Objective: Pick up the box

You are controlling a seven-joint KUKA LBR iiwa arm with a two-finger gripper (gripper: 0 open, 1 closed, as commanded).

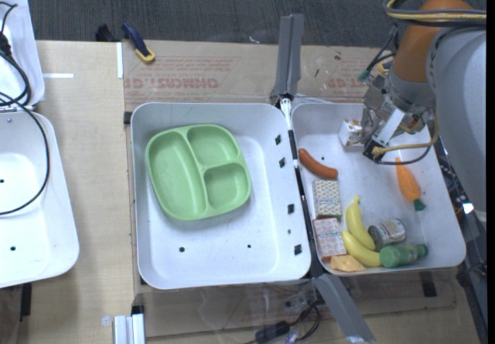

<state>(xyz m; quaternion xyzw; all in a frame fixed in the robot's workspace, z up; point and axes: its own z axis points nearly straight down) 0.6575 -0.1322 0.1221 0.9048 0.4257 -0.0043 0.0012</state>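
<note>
Currently, at the near end of the right bin (363, 176) I note a yellow wedge (346, 263), a green bottle (402, 255) lying on its side and a tin can (387, 232), with two bananas (357, 230) just beside the can. Along the wall shared with the left bin (216, 250) lie two patterned boxes end to end. The near box (329, 236) touches the bananas and the far box (326, 197) lies just beyond it.

Further back, I record a carrot (408, 184) by the outer wall and a sausage (318, 165) near the shared wall. Level with these, the left bin holds a green divided plate (199, 171).

At the far end of the right bin, a small white box (352, 132) sits just beside the gripper (377, 127), on the side toward the left bin. I cannot tell whether the gripper is spread or closed, nor whether it touches that box.
</note>
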